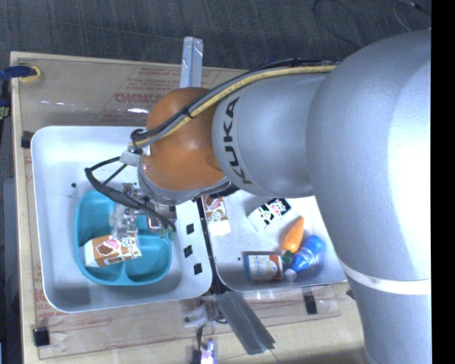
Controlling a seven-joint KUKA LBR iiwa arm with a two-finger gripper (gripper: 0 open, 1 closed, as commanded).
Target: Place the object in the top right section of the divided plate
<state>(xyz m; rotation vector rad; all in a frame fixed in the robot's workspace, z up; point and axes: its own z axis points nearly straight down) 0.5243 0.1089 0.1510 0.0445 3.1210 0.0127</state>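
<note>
The arm (349, 135) is the nearest thing to the camera; its grey body covers the right of the view, and the orange band (180, 139) sits over the left bin (53, 158). Below the band the gripper (127, 222) reaches down into the blue divided plate (91, 211), which lies in that bin.

A small carton (112, 250), orange and white with a picture on it, lies on the plate just below the gripper, near the lower left section. It seems to lie on its side. I cannot tell if the fingers are spread or pressed together, because cables and metal parts hide them, and I cannot tell if they touch the carton.

In my judgement the carton is light and rather stiff, with smooth printed faces that can slip. It can also dent under strong pressure. The best hold is across its two narrow sides, near the middle, so it does not turn.

In the right bin (330, 279) lie a carrot (292, 235), a blue bottle (308, 253), a can (262, 266) and a card (270, 211).
</note>
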